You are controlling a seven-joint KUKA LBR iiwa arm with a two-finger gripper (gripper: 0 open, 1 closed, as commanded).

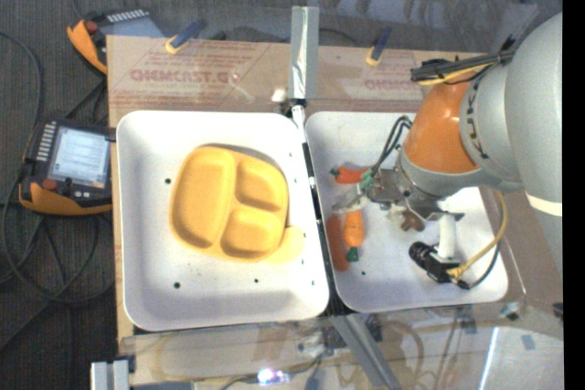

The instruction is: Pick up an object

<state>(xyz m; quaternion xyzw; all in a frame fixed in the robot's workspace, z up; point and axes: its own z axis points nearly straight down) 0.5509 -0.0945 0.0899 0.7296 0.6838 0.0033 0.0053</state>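
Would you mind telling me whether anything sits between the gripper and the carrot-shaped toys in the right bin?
Nothing visible does. The gripper is low in the right bin, just right of the orange carrot toy, with bare bin floor between. A second carrot piece lies beside it.

yellow tray (231,201) fills left bin, carrots (352,229) crowd right bin

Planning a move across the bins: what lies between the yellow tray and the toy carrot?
In the camera view, the two bins' adjoining white rims lie between the yellow tray and the toy carrot.
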